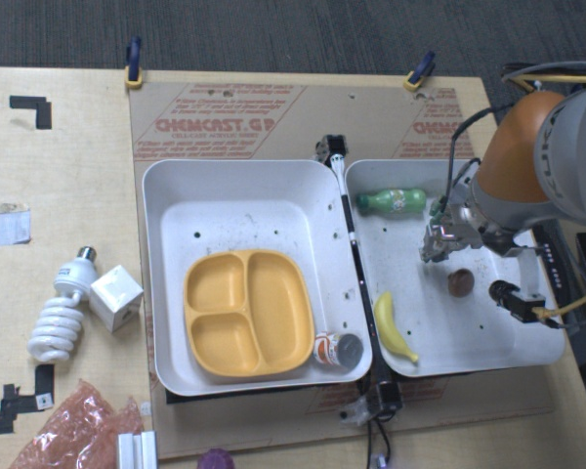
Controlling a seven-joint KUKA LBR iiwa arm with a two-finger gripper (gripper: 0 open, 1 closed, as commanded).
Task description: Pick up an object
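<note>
— Gripper (436, 245) down inside the right bin (488, 355), hanging off the grey arm with the orange band. Cannot tell how the tip is set or whether anything is caught in it; too small and dark against the white floor. Looks to be clasping nothing recognisable.

— Then what to pick? Starting at the near edge?

— Nearest, a banana (395, 328) lying along the near left corner of the right bin, well apart from the tool. Across the divider, a small can (338, 349) tucked in the near right corner of the left bin (176, 262), touching a yellow divided plate (248, 313).

— Further in?

— Small brown round object (459, 282), maybe a nut or fruit, just beside the tool and slightly nearer. Beyond, a green bottle (395, 201) on its side against the far wall.

— Progress?

— Judged early: every object resting on a bin floor, none lifted. Left to do: settle on one, likely the brown one, close on it, raise it clear.
</note>
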